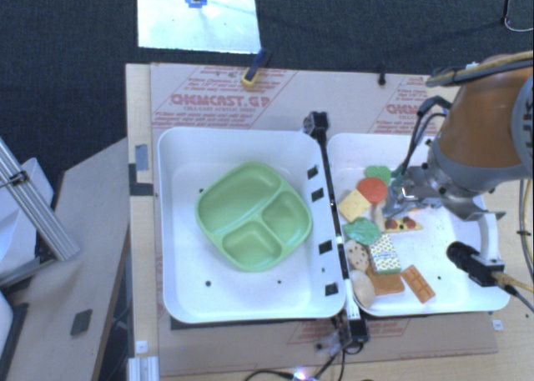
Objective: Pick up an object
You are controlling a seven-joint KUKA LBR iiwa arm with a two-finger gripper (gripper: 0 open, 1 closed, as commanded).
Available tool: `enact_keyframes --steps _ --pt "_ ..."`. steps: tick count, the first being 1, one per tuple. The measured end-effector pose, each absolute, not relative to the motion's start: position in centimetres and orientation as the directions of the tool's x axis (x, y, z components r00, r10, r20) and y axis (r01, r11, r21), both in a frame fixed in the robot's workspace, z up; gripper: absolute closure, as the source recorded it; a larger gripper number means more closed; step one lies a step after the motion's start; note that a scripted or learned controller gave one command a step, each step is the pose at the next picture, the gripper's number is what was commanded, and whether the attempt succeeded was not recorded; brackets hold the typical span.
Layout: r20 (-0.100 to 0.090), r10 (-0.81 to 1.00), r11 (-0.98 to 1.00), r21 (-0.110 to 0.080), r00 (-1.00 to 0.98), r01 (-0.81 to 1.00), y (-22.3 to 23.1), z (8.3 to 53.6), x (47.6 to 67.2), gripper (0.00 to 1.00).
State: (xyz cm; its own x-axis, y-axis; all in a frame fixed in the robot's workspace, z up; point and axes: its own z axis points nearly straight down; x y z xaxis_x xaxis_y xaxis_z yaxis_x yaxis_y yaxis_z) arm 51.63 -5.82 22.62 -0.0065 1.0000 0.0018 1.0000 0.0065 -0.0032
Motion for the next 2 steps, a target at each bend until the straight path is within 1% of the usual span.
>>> enact_keyframes --steps 1,2 --pt "0.001 1.0 0.006 -0.001 -0.006 1.0 -2.0 22.0 49.5 1.0" --pt "0.0 1.0 0.002 0.002 -0.002 1.0 -3.4 21.7 50.0 1.0"
